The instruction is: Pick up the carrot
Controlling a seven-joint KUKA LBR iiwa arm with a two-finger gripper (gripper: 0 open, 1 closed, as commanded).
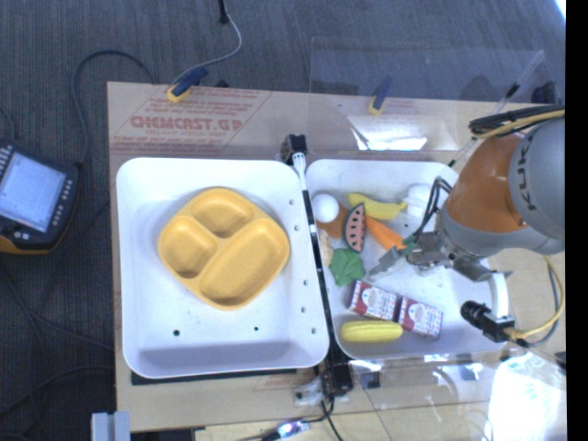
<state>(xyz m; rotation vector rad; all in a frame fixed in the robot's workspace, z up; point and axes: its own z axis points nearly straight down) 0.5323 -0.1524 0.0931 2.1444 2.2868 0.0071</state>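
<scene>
Just left of the pincer (pixel 393 256) lies the carrot (pixel 384 234).

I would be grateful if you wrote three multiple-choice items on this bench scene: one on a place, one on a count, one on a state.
1. Where does the yellow divided plate lie?
A. left bin
B. right bin
C. on the floor

2. How many compartments does that plate have?
A. two
B. three
C. five

3. How does the carrot stand?
A. lifted above the bench
B. lying in the right bin
C. resting on the plate

Answers: 1 A, the plate sits in the left bin. 2 B, three hollows show. 3 B, it lies among the toy food, beside the watermelon slice, with the gripper close by.
</scene>
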